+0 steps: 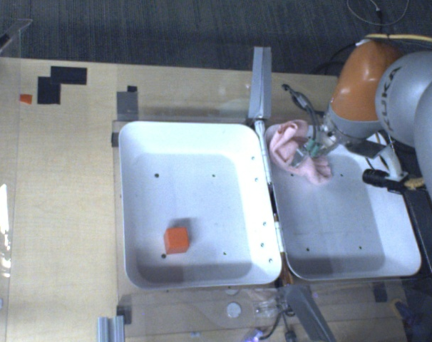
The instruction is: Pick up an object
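Observation:
A crumpled pink cloth lies in the far left corner of the right bin, partly against the divider between the bins. My gripper comes in from the right and its tip is down in the middle of the cloth, with pink folds on both sides of it. A small orange block sits on the floor of the left bin, near its front left corner, far from the gripper.
The grey arm with its orange band hangs over the right bin's far right corner. A black cable crosses that bin's right rim. A grey post stands behind the divider.

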Controlling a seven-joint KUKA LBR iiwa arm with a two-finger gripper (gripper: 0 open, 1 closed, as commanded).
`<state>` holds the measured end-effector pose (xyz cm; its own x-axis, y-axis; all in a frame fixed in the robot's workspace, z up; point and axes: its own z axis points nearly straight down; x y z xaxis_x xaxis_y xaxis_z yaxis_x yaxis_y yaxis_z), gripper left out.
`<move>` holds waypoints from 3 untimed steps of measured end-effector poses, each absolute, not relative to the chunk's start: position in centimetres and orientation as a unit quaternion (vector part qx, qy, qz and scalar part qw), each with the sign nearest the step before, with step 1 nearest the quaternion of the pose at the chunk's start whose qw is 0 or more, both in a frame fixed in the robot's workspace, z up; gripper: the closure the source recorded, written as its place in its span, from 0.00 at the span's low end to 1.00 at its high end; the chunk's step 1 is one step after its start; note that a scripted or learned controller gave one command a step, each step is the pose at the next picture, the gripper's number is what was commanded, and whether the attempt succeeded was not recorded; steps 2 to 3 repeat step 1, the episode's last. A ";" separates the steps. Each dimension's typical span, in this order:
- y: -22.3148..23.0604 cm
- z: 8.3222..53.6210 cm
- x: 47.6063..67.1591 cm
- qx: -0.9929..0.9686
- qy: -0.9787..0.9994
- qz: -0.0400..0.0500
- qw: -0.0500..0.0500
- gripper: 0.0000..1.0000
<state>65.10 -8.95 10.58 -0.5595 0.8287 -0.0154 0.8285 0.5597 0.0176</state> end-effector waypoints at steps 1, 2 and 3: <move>-4.2 18.8 67.1 0.447 0.895 0.003 0.006 1.00; -4.2 18.8 67.1 0.447 0.895 0.003 0.006 1.00; -4.2 18.8 67.1 0.447 0.895 0.003 0.006 1.00</move>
